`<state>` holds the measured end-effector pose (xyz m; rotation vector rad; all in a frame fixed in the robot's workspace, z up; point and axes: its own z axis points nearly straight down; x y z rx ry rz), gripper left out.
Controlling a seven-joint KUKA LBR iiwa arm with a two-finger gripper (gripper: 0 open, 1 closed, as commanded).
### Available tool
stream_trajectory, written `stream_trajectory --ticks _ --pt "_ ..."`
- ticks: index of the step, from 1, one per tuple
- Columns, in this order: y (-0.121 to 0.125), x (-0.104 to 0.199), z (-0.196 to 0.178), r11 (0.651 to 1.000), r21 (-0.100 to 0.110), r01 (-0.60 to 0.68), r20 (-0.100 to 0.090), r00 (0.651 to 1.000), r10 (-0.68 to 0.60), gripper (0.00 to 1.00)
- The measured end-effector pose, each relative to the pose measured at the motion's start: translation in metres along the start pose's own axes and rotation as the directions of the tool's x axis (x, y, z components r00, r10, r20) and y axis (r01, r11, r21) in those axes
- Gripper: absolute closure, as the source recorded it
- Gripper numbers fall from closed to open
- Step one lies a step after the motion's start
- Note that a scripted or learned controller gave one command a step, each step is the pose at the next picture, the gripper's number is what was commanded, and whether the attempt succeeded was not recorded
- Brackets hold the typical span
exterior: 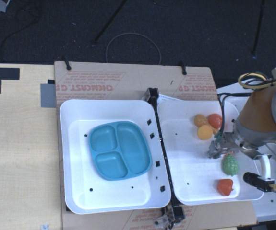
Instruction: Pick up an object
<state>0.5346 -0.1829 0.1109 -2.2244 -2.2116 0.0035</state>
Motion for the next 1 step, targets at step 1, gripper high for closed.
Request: stream_trajectory --ticks 1 --pt "-0.0088 -0.0055 -0.0552 1.0 -0.007 0.0 0.002 1.0 0.0 1.0"
